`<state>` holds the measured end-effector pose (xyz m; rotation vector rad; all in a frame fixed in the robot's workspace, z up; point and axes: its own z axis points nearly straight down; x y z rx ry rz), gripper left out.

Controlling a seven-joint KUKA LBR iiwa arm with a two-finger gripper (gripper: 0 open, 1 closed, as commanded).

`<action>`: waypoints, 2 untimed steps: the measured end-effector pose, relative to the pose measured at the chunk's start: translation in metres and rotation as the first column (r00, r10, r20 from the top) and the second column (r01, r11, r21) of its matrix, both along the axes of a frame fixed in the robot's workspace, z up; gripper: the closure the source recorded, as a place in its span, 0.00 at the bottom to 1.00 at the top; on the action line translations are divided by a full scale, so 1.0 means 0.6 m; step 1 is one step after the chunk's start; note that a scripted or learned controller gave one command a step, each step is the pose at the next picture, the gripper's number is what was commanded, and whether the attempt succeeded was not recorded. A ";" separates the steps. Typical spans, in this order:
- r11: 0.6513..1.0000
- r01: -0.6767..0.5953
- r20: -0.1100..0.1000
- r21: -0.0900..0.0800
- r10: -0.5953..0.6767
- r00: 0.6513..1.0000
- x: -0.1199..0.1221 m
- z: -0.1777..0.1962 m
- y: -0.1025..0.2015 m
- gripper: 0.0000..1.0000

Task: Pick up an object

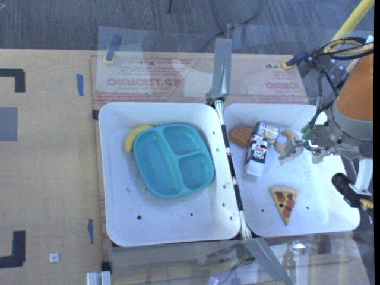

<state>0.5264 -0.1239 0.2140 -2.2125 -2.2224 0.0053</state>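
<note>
Your gripper, fingers spread, hovers at three o'clock of the carton; closing here risks knocking the pretzel aside.

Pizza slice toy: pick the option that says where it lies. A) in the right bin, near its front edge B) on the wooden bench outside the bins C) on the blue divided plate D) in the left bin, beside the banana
A: the pizza slice toy lies on the floor of the right bin, toward the front edge, apart from the blue divided plate in the left bin.
</note>
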 end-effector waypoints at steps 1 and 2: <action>0.988 -0.156 0.001 0.001 0.156 0.988 0.075 -0.152 0.030 0.00; 0.984 -0.181 0.013 -0.004 0.181 0.983 0.175 -0.210 0.027 0.00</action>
